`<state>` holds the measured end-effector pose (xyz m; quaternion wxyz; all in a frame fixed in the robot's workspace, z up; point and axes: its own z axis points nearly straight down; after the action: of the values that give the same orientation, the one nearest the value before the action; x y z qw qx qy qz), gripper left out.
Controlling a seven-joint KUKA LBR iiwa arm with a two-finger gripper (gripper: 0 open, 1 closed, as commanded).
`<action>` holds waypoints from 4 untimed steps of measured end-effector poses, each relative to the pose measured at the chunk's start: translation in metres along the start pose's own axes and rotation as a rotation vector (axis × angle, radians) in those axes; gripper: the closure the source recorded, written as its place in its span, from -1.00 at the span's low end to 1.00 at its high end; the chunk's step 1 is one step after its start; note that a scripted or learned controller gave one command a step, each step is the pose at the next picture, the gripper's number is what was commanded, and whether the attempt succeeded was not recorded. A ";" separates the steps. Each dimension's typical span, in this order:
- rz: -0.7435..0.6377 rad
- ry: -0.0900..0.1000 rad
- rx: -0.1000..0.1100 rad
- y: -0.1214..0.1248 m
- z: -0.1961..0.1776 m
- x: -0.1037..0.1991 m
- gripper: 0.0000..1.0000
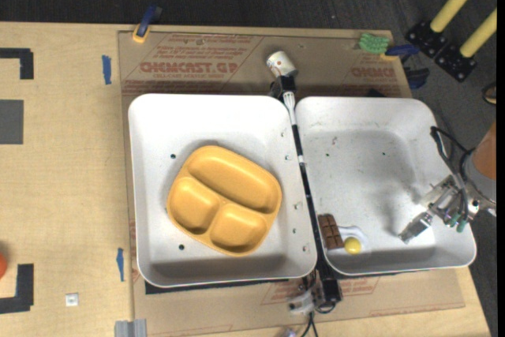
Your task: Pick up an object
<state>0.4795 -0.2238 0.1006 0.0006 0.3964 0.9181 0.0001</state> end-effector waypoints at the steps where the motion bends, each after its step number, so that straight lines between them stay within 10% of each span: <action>1: 0.001 -0.004 -0.003 0.001 -0.010 -0.001 1.00; 2: 0.000 -0.004 -0.003 0.001 -0.010 -0.001 -1.00; 3: -0.575 0.000 -0.001 0.046 0.012 0.048 -1.00; 4: -0.780 0.000 -0.002 0.087 0.002 0.092 -1.00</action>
<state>0.4800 -0.0972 0.0990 0.0009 0.0176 0.9998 0.0006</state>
